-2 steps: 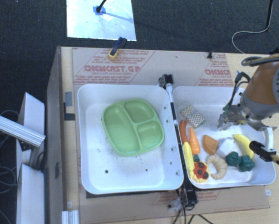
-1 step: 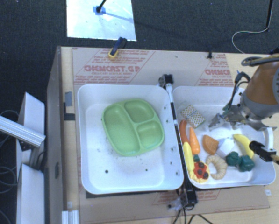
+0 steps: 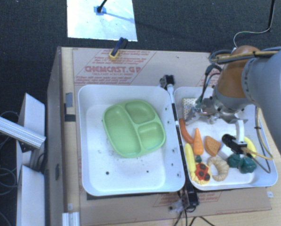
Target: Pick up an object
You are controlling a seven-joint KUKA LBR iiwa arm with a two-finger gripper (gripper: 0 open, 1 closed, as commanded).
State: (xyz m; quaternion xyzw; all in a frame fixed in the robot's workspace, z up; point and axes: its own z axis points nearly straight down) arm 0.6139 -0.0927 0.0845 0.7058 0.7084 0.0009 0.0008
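Camera view: gripper (image 3: 200, 111) hangs over the right bin's (image 3: 270, 172) far-left corner; I cannot tell its state. Toy carrot (image 3: 198, 141), near the left wall, is probably light, stiff, slippery; grasp across its middle.

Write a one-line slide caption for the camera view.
KUKA gripper hovers over toy food in the right bin; a green divided plate sits in the left bin.
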